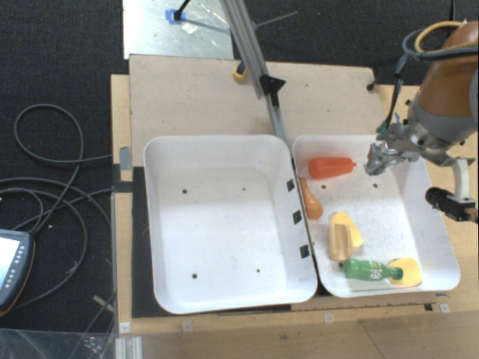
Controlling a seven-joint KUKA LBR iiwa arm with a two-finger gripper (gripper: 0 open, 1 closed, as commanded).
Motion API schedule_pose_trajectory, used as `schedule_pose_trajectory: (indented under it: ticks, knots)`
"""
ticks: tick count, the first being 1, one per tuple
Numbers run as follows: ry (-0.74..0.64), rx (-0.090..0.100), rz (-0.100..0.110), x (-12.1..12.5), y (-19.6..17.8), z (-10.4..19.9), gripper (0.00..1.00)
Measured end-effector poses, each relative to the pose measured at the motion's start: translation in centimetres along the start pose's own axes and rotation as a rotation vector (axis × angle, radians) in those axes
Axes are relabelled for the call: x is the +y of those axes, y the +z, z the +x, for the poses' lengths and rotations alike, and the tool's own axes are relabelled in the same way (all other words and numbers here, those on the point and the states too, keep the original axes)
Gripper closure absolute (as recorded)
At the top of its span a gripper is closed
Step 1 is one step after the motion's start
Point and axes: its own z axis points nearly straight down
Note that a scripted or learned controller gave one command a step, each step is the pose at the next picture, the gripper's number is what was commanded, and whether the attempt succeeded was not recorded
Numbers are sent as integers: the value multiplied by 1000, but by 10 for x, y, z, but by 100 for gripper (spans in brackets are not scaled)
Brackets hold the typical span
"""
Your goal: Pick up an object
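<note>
The right bin holds an orange carrot-shaped piece near its far edge and an orange-brown pear-shaped piece against its left wall. A yellow and tan bun-like piece, a green bottle and a yellow piece lie toward the front. My gripper hangs over the far part of this bin, just right of the carrot piece's tip, with nothing seen between its fingers.
The left bin stands beside the right one, with black clips along the shared wall. A slanted metal pole crosses the back of the bench. Cables lie on the floor at left.
</note>
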Motion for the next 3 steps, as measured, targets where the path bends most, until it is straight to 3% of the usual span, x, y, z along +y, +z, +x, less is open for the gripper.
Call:
schedule_pose_trajectory:
  ticks: [2,3]
  knots:
    - [-1,0,2,6,2,115,100]
    - [-1,1,-1,20,-1,164,100]
